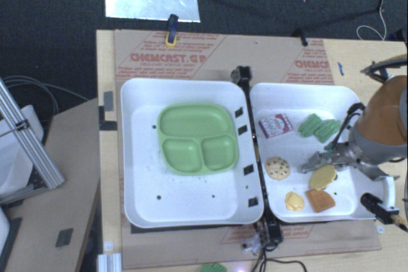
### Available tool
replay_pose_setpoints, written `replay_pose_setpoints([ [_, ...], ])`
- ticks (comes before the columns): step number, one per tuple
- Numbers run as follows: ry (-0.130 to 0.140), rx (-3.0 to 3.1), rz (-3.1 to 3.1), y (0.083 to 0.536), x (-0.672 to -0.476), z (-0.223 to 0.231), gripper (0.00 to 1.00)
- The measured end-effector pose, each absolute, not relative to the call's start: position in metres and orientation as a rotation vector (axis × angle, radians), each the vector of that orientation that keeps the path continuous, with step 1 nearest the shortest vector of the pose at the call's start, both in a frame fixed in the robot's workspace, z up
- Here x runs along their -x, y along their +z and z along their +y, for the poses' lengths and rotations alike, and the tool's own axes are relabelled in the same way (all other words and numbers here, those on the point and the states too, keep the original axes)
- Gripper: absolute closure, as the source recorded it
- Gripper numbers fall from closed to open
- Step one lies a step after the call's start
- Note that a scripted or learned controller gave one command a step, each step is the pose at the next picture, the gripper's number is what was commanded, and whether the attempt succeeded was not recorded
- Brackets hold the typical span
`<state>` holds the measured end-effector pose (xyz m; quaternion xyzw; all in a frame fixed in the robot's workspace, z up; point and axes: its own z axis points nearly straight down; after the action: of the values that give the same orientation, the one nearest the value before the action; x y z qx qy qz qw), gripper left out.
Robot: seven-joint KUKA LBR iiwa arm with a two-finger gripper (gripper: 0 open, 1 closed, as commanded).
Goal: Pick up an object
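Note:
The right bin holds several small objects: a pink and white packet, a green leafy piece, a cookie, a pale yellow round piece, an orange-brown piece and a small yellow piece. My gripper reaches in from the right, its metal tip low over the bin floor, just above and to the left of the pale yellow piece. Nothing shows held between its fingers.
The left bin carries a green three-compartment plate. The orange wrist band and grey arm fill the right bin's far right side. Black clips sit along the seam between the bins.

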<state>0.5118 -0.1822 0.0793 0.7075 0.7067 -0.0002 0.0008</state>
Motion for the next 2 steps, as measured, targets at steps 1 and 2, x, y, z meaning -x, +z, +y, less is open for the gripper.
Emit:
replay_pose_setpoints([
  [1, 0.003, -2.219, 2.218, 0.0952, -0.5123, -0.1808, 1.00],
  [2, 0.003, -2.220, 2.218, 0.0947, -0.5121, -0.1807, 0.00],
])
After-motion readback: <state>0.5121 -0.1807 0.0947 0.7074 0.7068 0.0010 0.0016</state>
